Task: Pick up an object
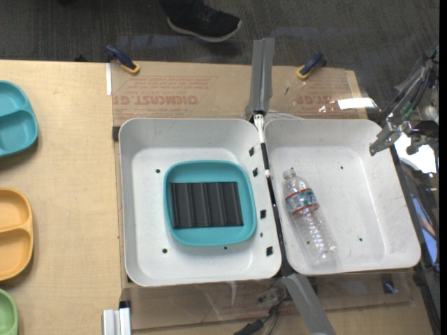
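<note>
A clear plastic water bottle [307,216] with a white cap and a red-and-blue label lies on its side in the right bin [356,169], near that bin's left wall. A teal tray [208,203] with a dark ribbed insert sits flat in the middle of the left bin [140,187]. My gripper [394,145] hangs over the far right rim of the right bin, well apart from the bottle. It is open, with nothing between its fingers.
Brown cardboard [181,89] lies behind the bins, held by two clamps. Teal, orange and green plates [14,187] lie on the wooden bench at the far left. A shoe [202,19] stands on the floor beyond the bench.
</note>
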Controlling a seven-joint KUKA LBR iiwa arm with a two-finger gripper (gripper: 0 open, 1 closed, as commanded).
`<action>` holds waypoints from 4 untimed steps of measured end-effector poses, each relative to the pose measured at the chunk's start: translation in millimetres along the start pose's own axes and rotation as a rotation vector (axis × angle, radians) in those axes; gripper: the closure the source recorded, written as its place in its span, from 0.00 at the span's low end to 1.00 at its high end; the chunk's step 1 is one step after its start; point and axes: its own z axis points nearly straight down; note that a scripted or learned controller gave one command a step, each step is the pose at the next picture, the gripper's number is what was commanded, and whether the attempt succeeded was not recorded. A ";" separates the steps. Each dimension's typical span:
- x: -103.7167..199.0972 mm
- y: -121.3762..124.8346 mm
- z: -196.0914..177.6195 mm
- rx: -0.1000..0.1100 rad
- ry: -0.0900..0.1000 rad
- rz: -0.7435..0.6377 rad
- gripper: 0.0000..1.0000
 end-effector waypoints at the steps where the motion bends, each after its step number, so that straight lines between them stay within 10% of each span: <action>1: 74.6 -41.5 58.1 0.002 0.001 0.050 0.00; 2: 106.4 -78.4 151.1 -0.001 -0.003 -0.049 0.00; 3: 44.1 -70.4 86.5 -0.002 -0.001 0.016 0.00; 4: 112.7 -45.6 149.0 -0.006 -0.012 0.027 0.00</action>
